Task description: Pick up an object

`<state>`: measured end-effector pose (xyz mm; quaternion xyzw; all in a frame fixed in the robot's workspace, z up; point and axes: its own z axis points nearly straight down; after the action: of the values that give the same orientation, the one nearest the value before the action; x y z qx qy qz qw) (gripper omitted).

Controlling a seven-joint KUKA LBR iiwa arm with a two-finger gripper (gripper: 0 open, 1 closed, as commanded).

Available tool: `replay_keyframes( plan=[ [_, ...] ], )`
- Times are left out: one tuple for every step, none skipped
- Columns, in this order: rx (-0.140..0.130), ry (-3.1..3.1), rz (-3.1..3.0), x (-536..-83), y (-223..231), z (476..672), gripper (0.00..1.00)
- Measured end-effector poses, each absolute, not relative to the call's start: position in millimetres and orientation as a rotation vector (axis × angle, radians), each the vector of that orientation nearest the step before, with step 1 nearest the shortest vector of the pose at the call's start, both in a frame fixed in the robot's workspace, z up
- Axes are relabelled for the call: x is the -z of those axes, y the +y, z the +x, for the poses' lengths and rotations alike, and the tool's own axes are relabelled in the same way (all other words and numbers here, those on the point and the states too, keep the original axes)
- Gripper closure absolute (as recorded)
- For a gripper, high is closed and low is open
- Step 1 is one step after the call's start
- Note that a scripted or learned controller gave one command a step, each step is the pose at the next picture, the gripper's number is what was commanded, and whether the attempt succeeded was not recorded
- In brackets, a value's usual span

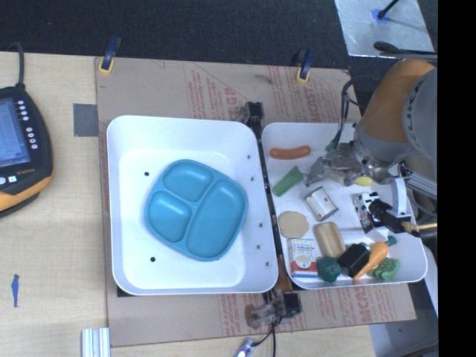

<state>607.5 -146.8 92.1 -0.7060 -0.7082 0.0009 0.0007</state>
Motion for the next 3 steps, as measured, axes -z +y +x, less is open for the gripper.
replay_keyframes(
  plan=[
    [-0.005,-2.223,-2.215,-91,-126,553.9,0.00],
    [-0.002,-2.226,-2.217,-174,-156,622.9,0.00],
    [-0.005,-2.226,-2.211,-192,-36,555.6,0.00]
  ],
)
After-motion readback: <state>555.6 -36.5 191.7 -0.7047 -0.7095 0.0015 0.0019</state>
